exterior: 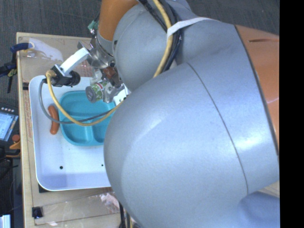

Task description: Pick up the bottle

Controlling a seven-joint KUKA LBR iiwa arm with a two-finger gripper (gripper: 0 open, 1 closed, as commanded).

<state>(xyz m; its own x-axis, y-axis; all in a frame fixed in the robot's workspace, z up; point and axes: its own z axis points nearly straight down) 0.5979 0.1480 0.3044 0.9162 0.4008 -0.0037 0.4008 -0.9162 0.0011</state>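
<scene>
Above the blue tray (pixel 80 127), a small bottle (pixel 96 92) seems clamped in the gripper (pixel 105 90) (partly hidden), so lifting clear is called for next.

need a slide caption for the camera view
Grey arm looms over white bin holding a blue plastic tray and an orange sausage-shaped toy.

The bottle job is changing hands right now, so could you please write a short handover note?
Tool: low over the left bin, above the blue tray; its state cannot be read.
Bottle: a small object with a green label, likely the bottle, sits right at the tool; a grasp is unconfirmed.
Also in the bin: an orange sausage-shaped item beside the tray.
Done: approach.
Left: confirm grasp, lift.
</scene>
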